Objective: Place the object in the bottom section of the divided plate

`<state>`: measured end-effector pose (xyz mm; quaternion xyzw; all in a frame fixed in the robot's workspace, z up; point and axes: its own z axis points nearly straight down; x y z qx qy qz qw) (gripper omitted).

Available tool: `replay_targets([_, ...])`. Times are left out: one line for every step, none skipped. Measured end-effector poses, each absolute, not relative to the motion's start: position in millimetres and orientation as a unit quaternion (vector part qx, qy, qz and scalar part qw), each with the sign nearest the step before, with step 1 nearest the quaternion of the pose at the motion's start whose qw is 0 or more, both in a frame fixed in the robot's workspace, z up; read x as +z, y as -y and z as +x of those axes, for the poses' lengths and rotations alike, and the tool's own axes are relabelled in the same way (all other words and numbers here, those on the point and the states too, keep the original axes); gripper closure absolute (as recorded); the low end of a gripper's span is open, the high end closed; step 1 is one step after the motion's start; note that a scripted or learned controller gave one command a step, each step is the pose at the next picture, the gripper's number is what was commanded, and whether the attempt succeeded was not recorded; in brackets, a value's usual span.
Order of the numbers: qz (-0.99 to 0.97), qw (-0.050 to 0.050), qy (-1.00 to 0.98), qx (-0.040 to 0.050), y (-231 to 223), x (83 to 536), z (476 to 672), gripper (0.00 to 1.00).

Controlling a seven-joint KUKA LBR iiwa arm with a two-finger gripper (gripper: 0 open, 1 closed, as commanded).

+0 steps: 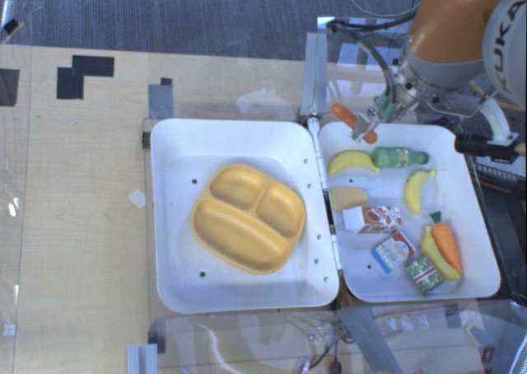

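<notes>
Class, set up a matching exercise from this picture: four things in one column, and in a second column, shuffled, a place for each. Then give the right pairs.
Things:
1. divided plate
2. green bottle
3. carrot
4. gripper

Places:
A. near the right bin's right edge, lying on a banana
B. at the right bin's far edge, an orange thing at its tip
C. in the middle of the left bin
D. in the right bin's far part, lying on its side

Pairs: 1-C, 2-D, 3-A, 4-B

Slanted overhead view of both bins (pixel 247 137)
</notes>
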<state>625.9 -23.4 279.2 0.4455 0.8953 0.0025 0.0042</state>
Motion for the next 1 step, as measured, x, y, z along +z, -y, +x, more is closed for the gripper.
replay_targets([0.453, 0.002, -0.891, 0.0015, -55.5, 203.7, 623.4, 1.0])
